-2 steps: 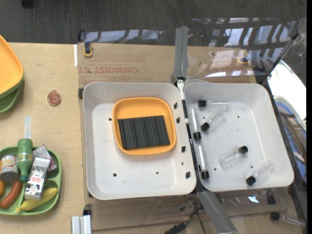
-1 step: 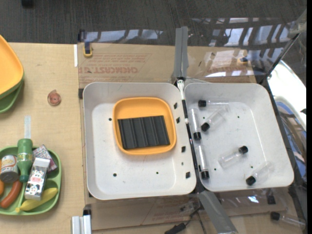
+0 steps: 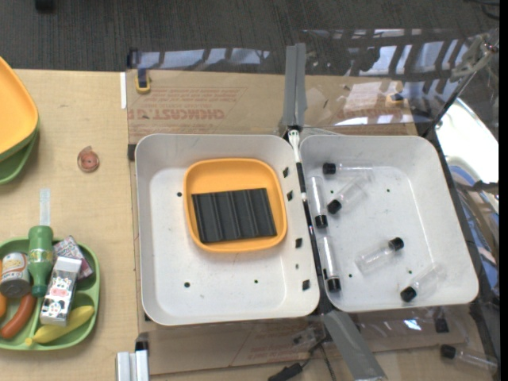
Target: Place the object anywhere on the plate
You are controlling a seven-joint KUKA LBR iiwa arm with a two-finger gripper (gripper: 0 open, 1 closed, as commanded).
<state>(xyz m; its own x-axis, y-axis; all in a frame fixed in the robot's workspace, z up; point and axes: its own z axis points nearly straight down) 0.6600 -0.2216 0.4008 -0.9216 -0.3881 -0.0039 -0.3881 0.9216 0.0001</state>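
Camera view from above has the orange plate [image 3: 232, 167] lying in the left bin [image 3: 168, 276], a dark ribbed pad [image 3: 234, 215] on it. Clear black-capped tubes [image 3: 379, 254] lie scattered across the right bin [image 3: 417, 205], well apart from the plate.

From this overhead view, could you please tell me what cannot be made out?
- Clear tubes in the right bin: transparent against white, so their outlines and exact count are uncertain.
- Orange dish: cut off by the left edge.
- Packets in the green tray: labels too small to read.
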